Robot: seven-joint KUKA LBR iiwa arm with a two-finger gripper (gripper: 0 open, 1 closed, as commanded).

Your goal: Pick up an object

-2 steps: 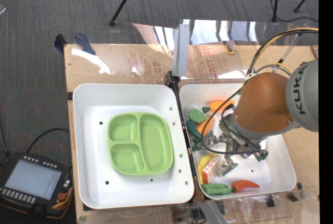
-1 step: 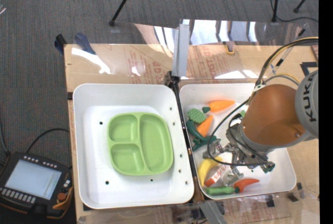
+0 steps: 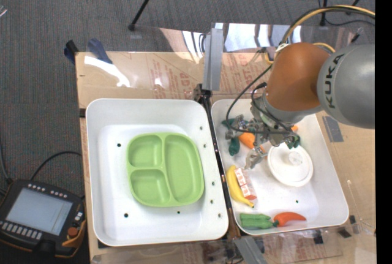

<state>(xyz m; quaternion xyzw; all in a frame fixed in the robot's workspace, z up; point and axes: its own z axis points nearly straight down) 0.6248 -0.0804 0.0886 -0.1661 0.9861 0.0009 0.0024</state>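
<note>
A brown board-topped bench [image 3: 116,82] is seen bearing two shallow white plastic bins, the left bin [image 3: 104,152] and the right bin [image 3: 324,189], side by side.

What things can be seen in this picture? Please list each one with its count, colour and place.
bins: 2, white, side by side on the bench; left bin, right bin
tray: 1, green, three compartments, in the left bin
banana: 1, yellow, right bin, near its left wall
packet: 1, red and white, beside the banana
bowl: 1, white, right bin, middle
green toy: 1, green, right bin, front edge
pepper: 1, red-orange, beside the green toy
carrot: 1, orange, under the gripper
dark green toy: 1, left of the carrot
pendant: 1, black with a screen, on the floor at lower left
arm: 1, grey with orange band, over the right bin
gripper: 1, above the carrot
</note>
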